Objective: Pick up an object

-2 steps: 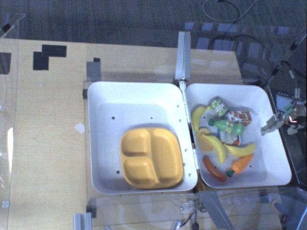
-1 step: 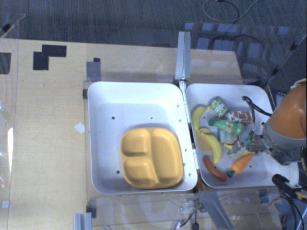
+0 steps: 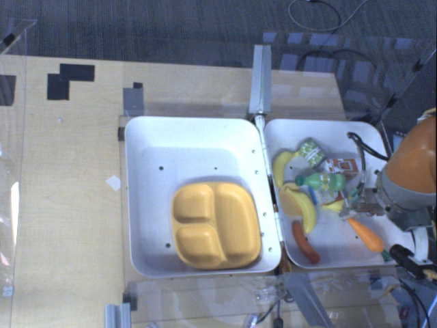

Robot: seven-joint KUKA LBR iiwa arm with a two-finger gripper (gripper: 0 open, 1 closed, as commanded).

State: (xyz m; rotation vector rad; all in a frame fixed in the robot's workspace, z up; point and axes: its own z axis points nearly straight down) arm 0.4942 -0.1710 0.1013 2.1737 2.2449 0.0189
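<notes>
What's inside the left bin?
The left bin holds one yellow sectioned tray, lying open side up near its front. Whatever is beneath the tray is covered.
</notes>
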